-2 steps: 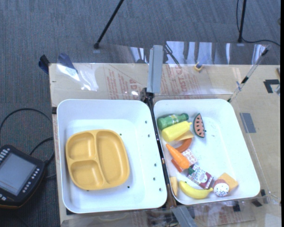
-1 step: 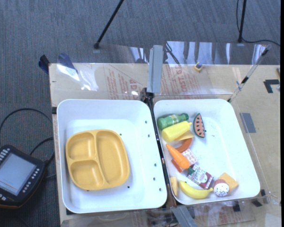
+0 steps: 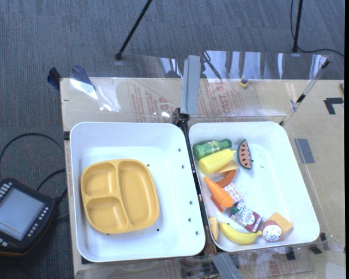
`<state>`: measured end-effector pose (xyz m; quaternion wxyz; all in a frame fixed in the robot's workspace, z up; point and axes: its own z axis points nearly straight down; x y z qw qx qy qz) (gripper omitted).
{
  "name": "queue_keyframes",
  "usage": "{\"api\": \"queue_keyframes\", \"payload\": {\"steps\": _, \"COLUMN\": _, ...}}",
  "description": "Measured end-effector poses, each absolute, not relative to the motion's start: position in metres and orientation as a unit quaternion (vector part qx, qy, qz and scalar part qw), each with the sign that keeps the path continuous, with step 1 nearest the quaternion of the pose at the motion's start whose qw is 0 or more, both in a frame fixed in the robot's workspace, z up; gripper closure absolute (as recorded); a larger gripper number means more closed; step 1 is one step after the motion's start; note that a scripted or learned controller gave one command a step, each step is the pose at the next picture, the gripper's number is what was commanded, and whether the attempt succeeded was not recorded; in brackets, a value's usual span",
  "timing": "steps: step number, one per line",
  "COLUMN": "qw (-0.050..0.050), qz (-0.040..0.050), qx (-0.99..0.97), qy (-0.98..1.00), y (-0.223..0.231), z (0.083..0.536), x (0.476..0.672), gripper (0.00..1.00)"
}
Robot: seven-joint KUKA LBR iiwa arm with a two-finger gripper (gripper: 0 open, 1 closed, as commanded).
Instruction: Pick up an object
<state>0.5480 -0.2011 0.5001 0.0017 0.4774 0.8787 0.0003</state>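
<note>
Toy food crowds the right bin's nine o'clock side: a green bottle, a yellow block, a watermelon slice, a carrot and, toward six o'clock, a banana. In the left bin lies a yellow divided plate. I cannot tell the gripper's state.

I see a yellow divided plate in the left bin, while the right bin holds a watermelon slice, a green bottle, a carrot and a banana.
</note>
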Motion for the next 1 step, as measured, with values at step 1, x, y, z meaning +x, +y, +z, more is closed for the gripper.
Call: {"api": "queue_keyframes", "payload": {"steps": 1, "qw": -0.002, "qz": 0.0000, "qx": 0.417, "qy": 0.909, "y": -0.1902, "z": 0.4332, "x": 0.5634, "gripper": 1.00}}
